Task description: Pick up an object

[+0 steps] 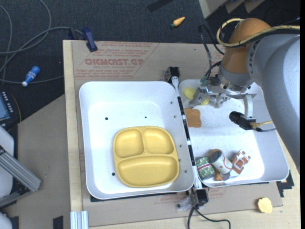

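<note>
I count two white bins on the surface (71, 128): the left bin (90, 142) and the right bin (271, 166). I take the yellow divided tray (145, 156) as my landmark; it is the one thing in the left bin, with three compartments, lying flat.

To the right of the tray, across the shared bin wall, I count one orange-brown piece (193, 118) lying just beside that wall, and further up a yellow object (191, 92) at the right bin's far corner. Lower right of the tray sits a small cluster (220, 164) of about four items, touching one another; I cannot tell them apart.

The gripper (209, 98) hangs above the right bin, just beside the yellow object. I cannot tell how its jaws stand, since the wrist hides them. The arm (281, 66) covers the bin's right part.

Off the surface, up-left of the tray, lies one blue bottle (31, 75).
</note>
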Tool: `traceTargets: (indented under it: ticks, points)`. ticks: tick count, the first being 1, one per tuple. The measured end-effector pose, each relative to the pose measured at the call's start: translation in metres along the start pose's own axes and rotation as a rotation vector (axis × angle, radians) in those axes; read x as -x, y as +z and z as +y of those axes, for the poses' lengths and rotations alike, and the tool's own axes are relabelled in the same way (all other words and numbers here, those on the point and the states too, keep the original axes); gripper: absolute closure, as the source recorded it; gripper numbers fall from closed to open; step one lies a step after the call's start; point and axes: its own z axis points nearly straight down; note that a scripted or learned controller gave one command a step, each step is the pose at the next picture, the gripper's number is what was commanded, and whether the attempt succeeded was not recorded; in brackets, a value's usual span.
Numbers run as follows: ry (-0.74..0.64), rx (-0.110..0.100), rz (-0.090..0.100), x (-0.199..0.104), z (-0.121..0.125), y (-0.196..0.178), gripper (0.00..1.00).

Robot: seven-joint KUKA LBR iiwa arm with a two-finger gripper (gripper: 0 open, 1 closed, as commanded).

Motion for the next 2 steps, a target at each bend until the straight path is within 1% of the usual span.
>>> traceTargets:
  ticks: [1, 2]
  points:
    - [0.0, 0.001, 0.004, 0.0021, 0.0002, -0.0001, 0.0]
    - [0.0, 0.0, 0.001, 0.0001, 0.0, 0.0, 0.0]
